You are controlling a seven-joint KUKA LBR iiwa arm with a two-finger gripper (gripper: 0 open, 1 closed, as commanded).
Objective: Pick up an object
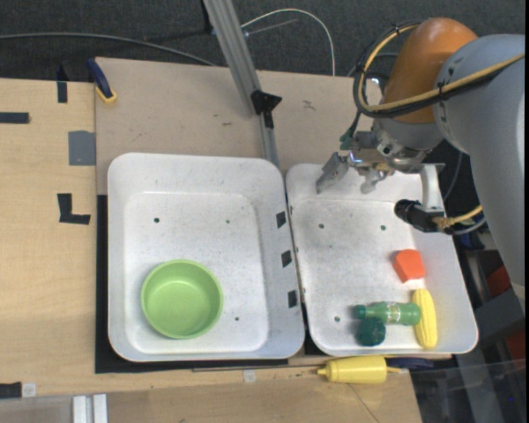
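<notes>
Objects for picking lie well apart from the gripper (351, 173). Far to its left and nearer the camera, a green bowl (182, 298) sits in the left bin (123, 174). In the right bin (317, 236), below the gripper toward the near edge, a green bottle (383, 314) lies flat beside a yellow banana-like piece (425, 317), with an orange block (409, 265) just above them. The arm (476, 86) reaches in from the right, its wrist bent down over the bin's far corner. The fingers (328, 174) are spread and pinch nothing.
</notes>
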